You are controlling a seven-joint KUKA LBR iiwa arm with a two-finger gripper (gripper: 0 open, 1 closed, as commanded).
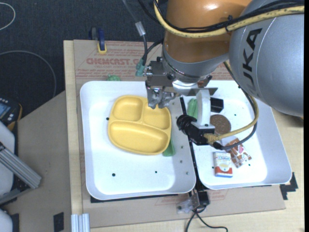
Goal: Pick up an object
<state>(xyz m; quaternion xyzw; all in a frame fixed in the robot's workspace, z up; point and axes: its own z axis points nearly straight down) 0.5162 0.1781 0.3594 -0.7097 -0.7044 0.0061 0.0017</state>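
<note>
Your yellow plate (pixel 137 127), glossy and split into three compartments, lies flat in the left bin (pixel 96 168). The gripper (pixel 157 100) sits at its far rim; whether it grips you cannot tell.

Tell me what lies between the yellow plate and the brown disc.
In the camera view, the bins' meeting rims and, just beyond them, a green piece.
</note>
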